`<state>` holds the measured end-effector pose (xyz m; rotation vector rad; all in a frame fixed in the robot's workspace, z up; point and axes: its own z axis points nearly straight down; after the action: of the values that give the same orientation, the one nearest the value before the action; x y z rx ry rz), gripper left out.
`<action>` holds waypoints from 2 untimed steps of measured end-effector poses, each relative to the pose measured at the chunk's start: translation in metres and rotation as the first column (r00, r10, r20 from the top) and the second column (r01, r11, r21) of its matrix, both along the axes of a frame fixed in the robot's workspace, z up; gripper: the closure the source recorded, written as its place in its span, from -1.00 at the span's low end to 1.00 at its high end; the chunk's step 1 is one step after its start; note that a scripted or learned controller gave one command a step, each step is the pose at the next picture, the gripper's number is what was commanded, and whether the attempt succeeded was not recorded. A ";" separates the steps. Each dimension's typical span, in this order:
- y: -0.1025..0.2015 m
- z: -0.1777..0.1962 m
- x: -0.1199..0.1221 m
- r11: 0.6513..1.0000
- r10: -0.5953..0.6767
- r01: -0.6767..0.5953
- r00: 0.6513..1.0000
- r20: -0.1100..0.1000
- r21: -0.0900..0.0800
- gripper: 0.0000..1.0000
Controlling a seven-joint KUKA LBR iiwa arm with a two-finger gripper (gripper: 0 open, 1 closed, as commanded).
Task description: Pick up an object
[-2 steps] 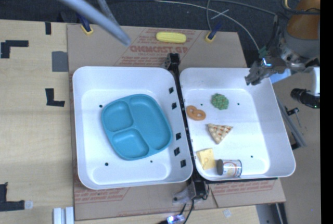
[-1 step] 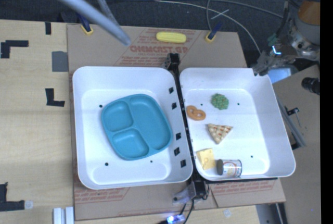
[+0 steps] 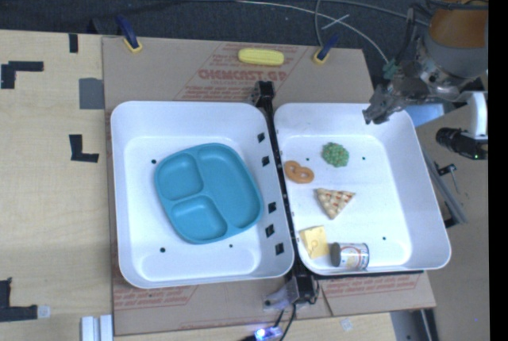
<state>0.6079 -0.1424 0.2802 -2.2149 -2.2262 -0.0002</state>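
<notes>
Camera view, read from left to right. The left bin holds a blue plate with three compartments, lying flat near the bin's centre and turned slightly askew. Behind the two bins, on the brown cardboard, lies a yellow banana-shaped toy, well apart from both bins. A black divider runs between the bins.

The right bin carries five small objects. Nearest the divider sits a brown pretzel. Toward the bin's near edge, a yellow cheese wedge lies just beside a small can, which rests on its side. A pizza slice lies near the middle of the bin, between the pretzel and the can. Beyond it, toward the far wall, is a green broccoli-like piece.

At the far right corner of the right bin, the gripper hangs over the bin's rim, below the grey wrist and orange band of the arm. Its fingertips appear as one dark tip; whether they are spread or closed cannot be told. Nothing is seen between them, and every object lies apart from the gripper.
</notes>
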 end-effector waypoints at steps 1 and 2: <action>0.053 -0.001 -0.019 1.000 0.000 0.000 1.000 -0.001 0.000 1.00; 0.105 -0.023 -0.043 1.000 0.000 0.000 1.000 -0.003 0.000 1.00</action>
<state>0.5653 -0.0379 0.2567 -2.2131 -2.2242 0.0031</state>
